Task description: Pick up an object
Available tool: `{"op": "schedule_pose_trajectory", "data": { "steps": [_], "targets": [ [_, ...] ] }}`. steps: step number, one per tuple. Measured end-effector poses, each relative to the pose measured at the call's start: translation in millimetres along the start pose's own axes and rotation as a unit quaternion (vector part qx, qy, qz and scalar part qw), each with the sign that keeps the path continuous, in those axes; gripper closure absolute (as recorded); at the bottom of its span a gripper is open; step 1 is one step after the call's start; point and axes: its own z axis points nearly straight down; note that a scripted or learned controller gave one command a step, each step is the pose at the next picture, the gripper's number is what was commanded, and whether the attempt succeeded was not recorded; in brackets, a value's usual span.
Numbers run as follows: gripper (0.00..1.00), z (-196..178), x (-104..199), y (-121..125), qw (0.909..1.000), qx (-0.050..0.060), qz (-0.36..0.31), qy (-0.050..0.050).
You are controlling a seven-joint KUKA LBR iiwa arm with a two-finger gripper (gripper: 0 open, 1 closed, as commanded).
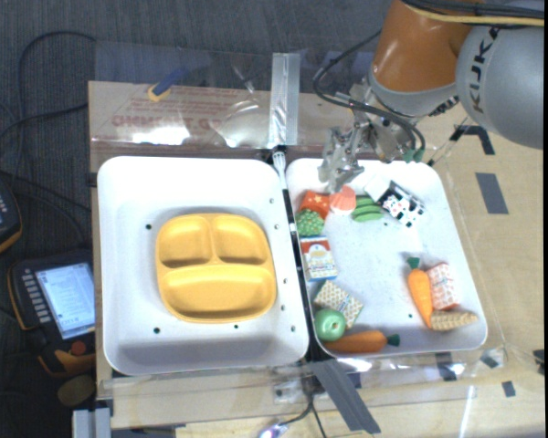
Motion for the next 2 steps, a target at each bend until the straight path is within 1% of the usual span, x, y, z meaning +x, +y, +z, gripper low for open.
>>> {"op": "schedule_pose_trajectory", "data": {
  "steps": [1,2],
  "targets": [
    [1.0,-10.6,6.6,-24.2,0.9998,0.0,0.022,0.0],
    [1.0,-21.4,4.8,-22.9,0.9998,0.0,0.022,-0.003]
  ]
}}
